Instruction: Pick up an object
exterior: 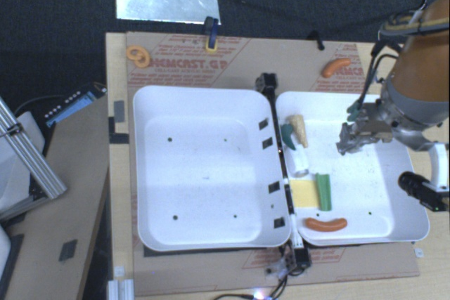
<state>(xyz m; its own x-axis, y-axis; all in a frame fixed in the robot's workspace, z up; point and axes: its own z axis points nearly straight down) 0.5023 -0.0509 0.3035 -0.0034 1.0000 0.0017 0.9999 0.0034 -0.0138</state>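
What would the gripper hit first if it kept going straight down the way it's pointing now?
Most likely bare bin floor. The gripper hangs over an open patch of the right bin, with the cone-shaped piece and the small bottle off to its left. Depth is hard to judge from this slanted view.

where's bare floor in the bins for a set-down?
The left bin has bare floor wall to wall. In the right bin, the open patch lies between the green block and the right wall, below the gripper. Crowded: the strip along the divider, from cone to sausage.
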